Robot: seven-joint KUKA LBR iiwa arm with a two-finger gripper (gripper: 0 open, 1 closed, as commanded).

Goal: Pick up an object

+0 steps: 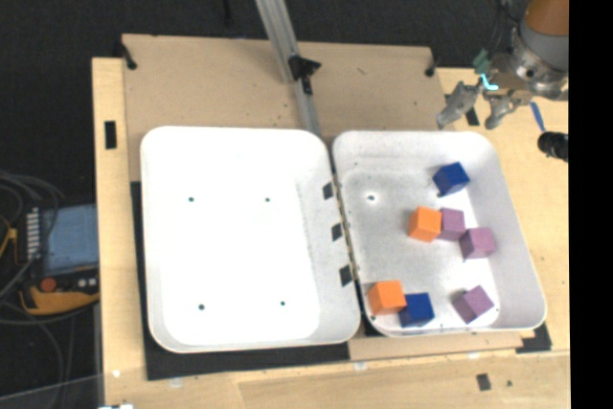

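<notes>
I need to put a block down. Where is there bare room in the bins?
The left bin is bare throughout. In the right bin, the strip beside the shared rim is free; blocks, like the blue one, crowd its right side and front edge.

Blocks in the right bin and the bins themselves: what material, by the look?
Blocks, e.g. the blue block and orange block: likely painted wood or foam, matte, flat even color, no glare. Right bin: probably plastic, smooth white, rounded molded corners, scuffed with dark specks. Left bin looks the same, cleaner.
</notes>
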